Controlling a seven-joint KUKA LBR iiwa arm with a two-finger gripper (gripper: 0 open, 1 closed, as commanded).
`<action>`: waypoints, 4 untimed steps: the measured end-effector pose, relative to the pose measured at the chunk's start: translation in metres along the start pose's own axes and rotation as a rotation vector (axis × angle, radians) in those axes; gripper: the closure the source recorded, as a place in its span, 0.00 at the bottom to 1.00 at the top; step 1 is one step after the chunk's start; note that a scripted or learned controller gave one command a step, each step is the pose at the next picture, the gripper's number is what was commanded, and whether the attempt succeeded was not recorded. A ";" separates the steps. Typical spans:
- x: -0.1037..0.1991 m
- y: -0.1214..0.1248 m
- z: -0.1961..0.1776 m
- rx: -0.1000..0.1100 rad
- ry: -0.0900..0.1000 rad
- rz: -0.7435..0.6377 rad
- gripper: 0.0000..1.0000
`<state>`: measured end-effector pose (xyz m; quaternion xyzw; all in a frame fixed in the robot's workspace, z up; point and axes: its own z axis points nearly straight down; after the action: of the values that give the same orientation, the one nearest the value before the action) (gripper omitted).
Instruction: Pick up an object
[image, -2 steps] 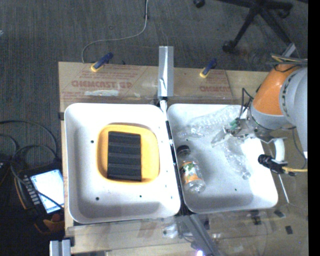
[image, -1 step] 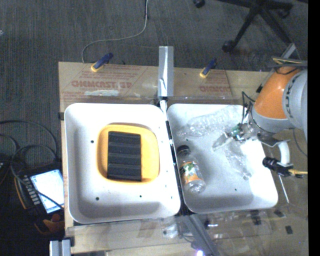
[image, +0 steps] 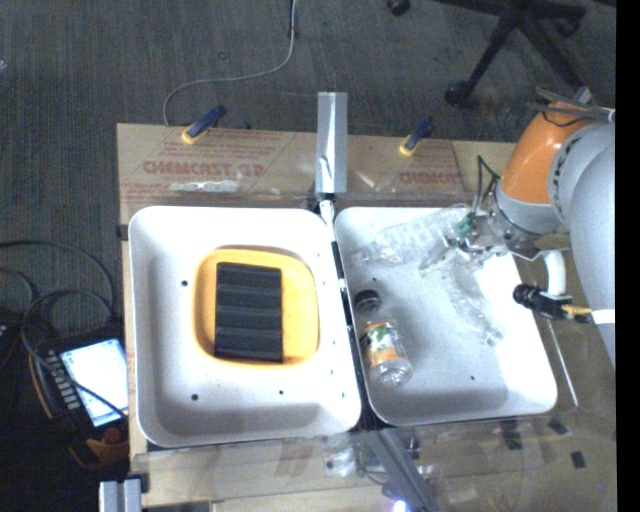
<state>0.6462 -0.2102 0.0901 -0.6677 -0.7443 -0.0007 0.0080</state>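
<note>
Fingers of the gripper look spread and hold nothing at upper right of the right bin; the small black-capped bottle lies lower left, so centre over its body before closing.

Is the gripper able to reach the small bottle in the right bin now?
Probably yes. The bottle lies on its side on the right bin floor, nothing lying over it; the gripper is above the same bin's far side.
</note>
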 end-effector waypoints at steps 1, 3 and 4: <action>-0.015 0.020 -0.068 -0.011 -0.017 0.102 0.00; 0.001 -0.056 -0.006 -0.031 -0.010 -0.029 0.00; -0.003 -0.043 -0.006 -0.011 -0.007 -0.101 0.00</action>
<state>0.6042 -0.2174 0.0968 -0.6294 -0.7771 -0.0029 0.0015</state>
